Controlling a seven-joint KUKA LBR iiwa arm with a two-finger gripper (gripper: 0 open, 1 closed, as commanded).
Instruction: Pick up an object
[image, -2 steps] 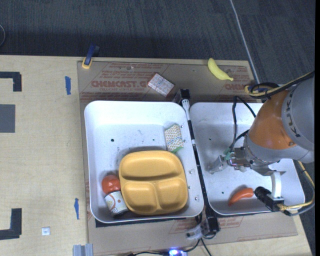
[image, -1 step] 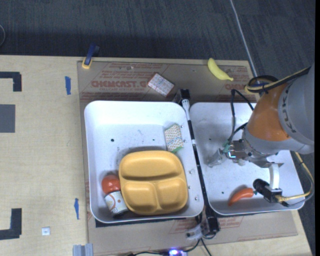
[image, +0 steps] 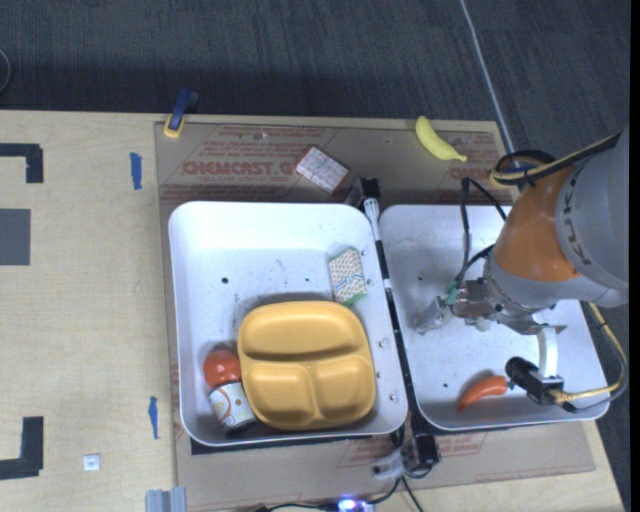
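My hand (image: 432, 316) hangs low in the right white bin (image: 420, 235), grip state unclear. Approach step; next I'd target the orange pepper-shaped toy (image: 481, 391), lower right.

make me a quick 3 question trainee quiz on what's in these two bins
1. True or false: the yellow compartment tray lies in the left bin.
2. Which thing lies in the right bin near its front edge? A) banana B) orange carrot-shaped toy C) blue clamp
3. Fill in: the gripper is over the ____ bin.

Key
1. True. It lies toward the front, with a small can beside it.
2. B. The orange carrot-shaped toy lies there; the banana is on the cardboard behind the bins.
3. Right.
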